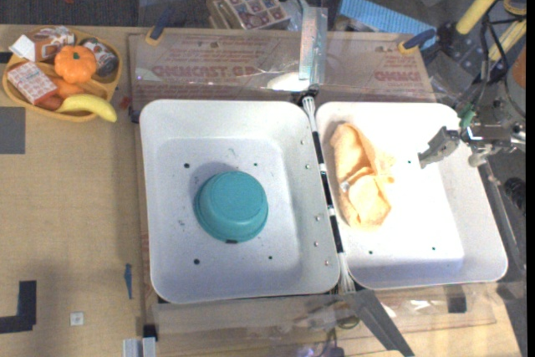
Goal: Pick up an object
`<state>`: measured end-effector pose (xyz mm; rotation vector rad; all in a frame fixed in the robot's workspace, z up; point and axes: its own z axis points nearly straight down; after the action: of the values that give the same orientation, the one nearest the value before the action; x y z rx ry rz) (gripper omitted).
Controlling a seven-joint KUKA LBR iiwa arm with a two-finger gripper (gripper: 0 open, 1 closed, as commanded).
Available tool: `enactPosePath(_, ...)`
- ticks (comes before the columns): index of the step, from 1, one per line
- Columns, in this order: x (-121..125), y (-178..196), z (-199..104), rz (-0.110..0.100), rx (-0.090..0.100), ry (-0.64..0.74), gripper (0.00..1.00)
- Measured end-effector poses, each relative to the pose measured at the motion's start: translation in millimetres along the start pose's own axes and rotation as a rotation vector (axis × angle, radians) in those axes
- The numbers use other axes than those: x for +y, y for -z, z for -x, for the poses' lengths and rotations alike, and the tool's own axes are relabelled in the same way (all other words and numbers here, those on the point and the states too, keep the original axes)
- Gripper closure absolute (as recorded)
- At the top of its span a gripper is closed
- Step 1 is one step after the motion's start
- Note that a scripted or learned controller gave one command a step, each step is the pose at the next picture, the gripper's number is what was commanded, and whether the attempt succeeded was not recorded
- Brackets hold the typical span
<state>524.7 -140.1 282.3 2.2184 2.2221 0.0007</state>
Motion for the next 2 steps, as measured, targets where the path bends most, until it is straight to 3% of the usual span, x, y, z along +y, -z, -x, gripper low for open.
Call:
enactPosePath(1,42,-132,-28,-0.002,0.001,-0.041,0.00)
enactPosePath(2,5,-194,7,0.007,0.001,0.073,0.00)
